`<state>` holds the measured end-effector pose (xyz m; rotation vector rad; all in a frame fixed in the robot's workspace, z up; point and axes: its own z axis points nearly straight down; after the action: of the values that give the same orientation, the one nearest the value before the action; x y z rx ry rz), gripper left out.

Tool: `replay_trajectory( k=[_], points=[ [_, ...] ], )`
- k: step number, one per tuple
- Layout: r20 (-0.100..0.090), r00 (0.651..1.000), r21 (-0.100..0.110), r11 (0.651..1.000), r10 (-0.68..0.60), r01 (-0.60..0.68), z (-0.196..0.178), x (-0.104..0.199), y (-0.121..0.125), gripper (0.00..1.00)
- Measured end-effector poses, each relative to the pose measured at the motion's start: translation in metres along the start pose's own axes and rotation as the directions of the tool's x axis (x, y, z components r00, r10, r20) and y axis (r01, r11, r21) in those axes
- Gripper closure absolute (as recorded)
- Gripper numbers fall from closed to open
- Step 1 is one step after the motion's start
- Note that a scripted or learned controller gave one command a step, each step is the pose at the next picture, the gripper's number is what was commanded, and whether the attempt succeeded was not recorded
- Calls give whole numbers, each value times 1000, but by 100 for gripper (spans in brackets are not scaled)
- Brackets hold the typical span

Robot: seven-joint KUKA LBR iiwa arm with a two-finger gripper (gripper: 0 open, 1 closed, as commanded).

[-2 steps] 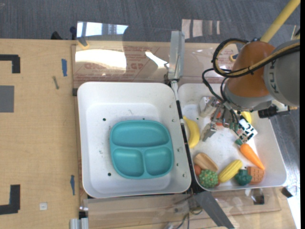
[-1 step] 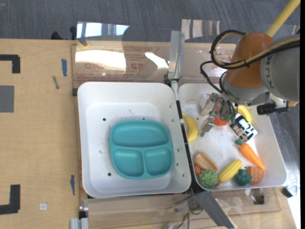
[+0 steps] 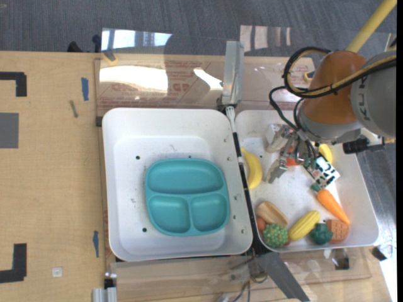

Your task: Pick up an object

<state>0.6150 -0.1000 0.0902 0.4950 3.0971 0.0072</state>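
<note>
Gripper [image 3: 284,159] low inside right bin [image 3: 365,200], fingers spread, nothing between them.
Banana [image 3: 253,168] just left of it; carrot [image 3: 332,206] to its lower right.

teal divided plate [image 3: 186,195], white bins [image 3: 119,168], possibly cardboard bench [image 3: 44,187]

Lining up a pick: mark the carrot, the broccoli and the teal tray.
carrot [image 3: 332,206], camera view, middle of its orange body
broccoli [image 3: 275,234], camera view, green crown
teal tray [image 3: 186,175], camera view, large top compartment
</note>
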Motion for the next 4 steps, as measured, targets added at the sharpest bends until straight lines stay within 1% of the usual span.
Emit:
replay_trajectory(
  k=[1, 2, 3, 4],
  points=[
    [17, 1000, -1, 1000, -1, 1, -13, -4, 1, 100],
    [6, 945, 2, 945, 328, -328, 1, -4, 1, 100],
    [8, 848, -3, 848, 530, -530, -99, -16, 62, 100],
    [7, 734, -4, 734, 679, -679, -191, -3, 107, 100]
  ],
)
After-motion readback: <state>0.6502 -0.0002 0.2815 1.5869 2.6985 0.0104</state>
